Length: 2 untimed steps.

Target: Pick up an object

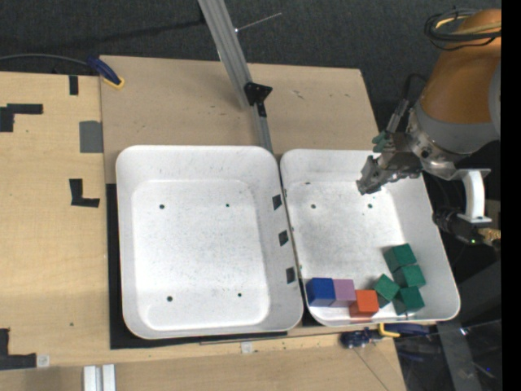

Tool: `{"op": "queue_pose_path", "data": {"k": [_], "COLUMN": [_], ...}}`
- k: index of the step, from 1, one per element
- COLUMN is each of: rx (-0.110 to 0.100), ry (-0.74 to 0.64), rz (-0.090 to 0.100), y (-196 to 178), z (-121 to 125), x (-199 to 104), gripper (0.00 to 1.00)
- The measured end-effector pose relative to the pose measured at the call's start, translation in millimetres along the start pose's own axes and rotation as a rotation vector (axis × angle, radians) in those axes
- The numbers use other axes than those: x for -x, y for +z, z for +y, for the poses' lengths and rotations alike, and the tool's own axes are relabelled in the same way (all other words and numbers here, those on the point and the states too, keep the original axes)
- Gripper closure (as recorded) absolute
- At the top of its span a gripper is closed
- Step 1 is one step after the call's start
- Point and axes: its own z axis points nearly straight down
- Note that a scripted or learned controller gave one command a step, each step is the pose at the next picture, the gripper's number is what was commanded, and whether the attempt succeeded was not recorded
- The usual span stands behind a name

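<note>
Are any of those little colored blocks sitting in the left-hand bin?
No: the blue block, orange block and green blocks all lie in the right bin, clustered near its front edge.

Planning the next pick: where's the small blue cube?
The small blue cube sits in the right white bin, near-left corner, touching the pale purple cube.

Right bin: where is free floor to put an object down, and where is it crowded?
The right bin has bare floor from its far wall, below the gripper, to mid-floor. The near edge is crowded: blue block, purple block, orange block, green blocks. The left bin has bare floor wall to wall.
</note>
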Motion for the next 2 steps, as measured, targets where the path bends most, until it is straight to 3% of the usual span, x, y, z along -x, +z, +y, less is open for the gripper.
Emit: {"op": "queue_pose_path", "data": {"k": [2], "rx": [-0.004], "ry": [0.000], "rz": [0.000], "y": [28.2], "z": [-22.1], "x": [-97.1], "gripper": [1.00]}}
